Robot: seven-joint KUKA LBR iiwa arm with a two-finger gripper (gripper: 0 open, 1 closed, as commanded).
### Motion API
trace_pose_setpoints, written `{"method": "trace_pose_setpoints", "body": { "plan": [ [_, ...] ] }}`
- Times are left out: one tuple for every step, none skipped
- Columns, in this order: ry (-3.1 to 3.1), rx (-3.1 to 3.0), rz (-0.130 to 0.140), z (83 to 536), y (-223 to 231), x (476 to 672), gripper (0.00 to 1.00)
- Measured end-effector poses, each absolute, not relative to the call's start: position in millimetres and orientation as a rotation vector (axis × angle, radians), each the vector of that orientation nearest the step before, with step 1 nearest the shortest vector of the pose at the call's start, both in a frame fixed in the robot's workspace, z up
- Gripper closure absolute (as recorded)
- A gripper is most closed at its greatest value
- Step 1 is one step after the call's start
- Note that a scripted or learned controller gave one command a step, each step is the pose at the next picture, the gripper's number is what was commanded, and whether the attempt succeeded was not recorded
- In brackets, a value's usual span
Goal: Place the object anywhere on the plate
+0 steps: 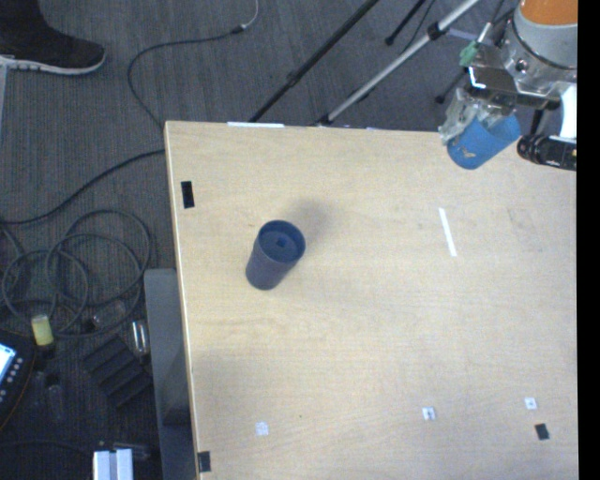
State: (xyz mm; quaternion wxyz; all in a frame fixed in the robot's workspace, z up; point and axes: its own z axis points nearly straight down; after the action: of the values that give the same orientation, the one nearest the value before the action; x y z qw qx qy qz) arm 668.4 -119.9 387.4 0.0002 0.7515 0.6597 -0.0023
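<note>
My gripper (476, 129) hangs over the far right edge of the wooden bench top (375, 356), below the orange wrist band (548, 11). A light blue block-like object (484, 142) sits tilted between its pale fingers (455, 117), so the gripper is shut on it and holds it above the surface. A dark blue cylinder (275, 254) stands left of centre on the bench, leaning slightly, with its round top facing up. It is well apart from the gripper, down and to the left.
A short white strip (448, 232) lies on the bench right of centre. Small markers (428, 413) dot the near right part, and a black tag (187, 194) sits by the left edge. Cables (75, 272) and tripod legs (394, 56) lie on the floor.
</note>
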Motion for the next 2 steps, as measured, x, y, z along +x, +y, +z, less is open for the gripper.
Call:
{"method": "trace_pose_setpoints", "body": {
  "plan": [
    [1.571, 2.72, -0.008, 432.6, -64.4, 668.5, 1.0],
    [0.969, 2.987, -0.009, 432.1, -9.2, 668.3, 1.0]
  ]
}}
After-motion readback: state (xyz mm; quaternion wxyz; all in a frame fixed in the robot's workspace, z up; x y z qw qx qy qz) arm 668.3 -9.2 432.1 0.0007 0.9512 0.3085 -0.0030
